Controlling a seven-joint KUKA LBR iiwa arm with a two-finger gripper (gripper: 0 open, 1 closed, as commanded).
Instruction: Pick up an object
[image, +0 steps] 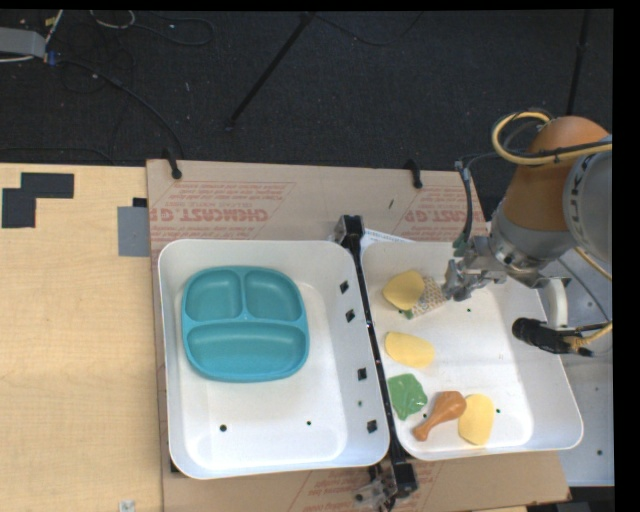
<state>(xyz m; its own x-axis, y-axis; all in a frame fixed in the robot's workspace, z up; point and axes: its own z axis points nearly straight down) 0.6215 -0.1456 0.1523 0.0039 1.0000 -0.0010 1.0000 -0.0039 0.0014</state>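
Dark carpeted floor (300, 80) with black cables at 12 o'clock; light wooden bench top (70, 350) at 9; brown cardboard sheet (260, 200) centre.

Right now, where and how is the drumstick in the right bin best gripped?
Probably across the thin shank of the drumstick, from above. It lies flat, bulb end touching the yellow piece, so the slim handle pointing lower-left, apart from the green piece, gives the fingers room.

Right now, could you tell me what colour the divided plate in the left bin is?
The plate is teal, seen clearly in the camera view.
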